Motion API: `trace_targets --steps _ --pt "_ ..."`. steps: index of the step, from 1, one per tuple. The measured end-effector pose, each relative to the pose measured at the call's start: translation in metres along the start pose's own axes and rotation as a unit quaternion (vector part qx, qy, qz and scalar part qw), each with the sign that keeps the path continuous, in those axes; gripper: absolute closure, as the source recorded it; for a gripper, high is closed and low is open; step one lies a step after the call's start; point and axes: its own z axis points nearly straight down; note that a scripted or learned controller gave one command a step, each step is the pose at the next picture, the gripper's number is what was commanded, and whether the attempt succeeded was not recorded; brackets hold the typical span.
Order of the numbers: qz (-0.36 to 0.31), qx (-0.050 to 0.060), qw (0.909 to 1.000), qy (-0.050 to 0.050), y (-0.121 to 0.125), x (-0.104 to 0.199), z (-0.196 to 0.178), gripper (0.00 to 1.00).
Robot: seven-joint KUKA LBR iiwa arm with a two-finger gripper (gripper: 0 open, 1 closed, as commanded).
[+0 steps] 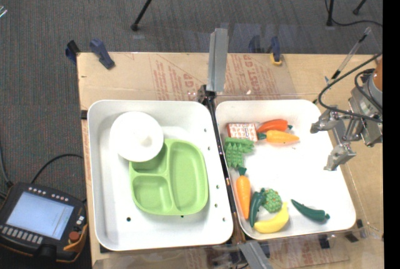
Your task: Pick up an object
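The right bin holds several toy foods. Along its left side lie a red and white box, a red pepper, an orange pepper, a green leafy piece and a carrot. Near the front lie a broccoli, a banana and a dark green chili. My gripper hovers over the bin's right edge, open, with nothing between its fingers. It is well to the right of the peppers and above the green chili.
The left bin holds a white bowl resting partly on a green divided plate. A grey post stands behind the gap between the bins. A teach pendant lies on the floor at lower left.
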Motion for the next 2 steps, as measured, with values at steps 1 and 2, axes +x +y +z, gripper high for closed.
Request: trace_targets --steps 1,2 --pt "-0.007 0.000 1.0000 0.000 0.059 0.042 0.167 0.00" --pt "0.055 0.001 0.9985 -0.002 -0.020 -0.049 0.144 0.00"
